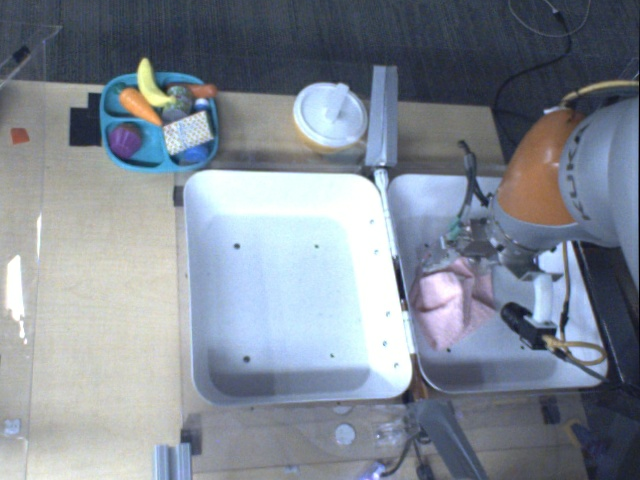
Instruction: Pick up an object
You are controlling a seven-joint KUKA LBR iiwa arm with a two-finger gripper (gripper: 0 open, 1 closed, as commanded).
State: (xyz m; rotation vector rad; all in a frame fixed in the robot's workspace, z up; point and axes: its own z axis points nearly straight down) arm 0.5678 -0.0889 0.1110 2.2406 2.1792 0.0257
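1. Pink soft crumpled cloth (443,303) lies in the right shallow white plastic bin (432,373), against its left wall.
2. Two-finger gripper (462,247) sits at the cloth's upper edge; what it grips cannot be told.
3. Thin folds may slip free during lifting.

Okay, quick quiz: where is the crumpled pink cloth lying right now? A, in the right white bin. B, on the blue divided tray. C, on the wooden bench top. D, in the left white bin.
A: the crumpled pink cloth lies in the right white bin, below the arm's wrist.
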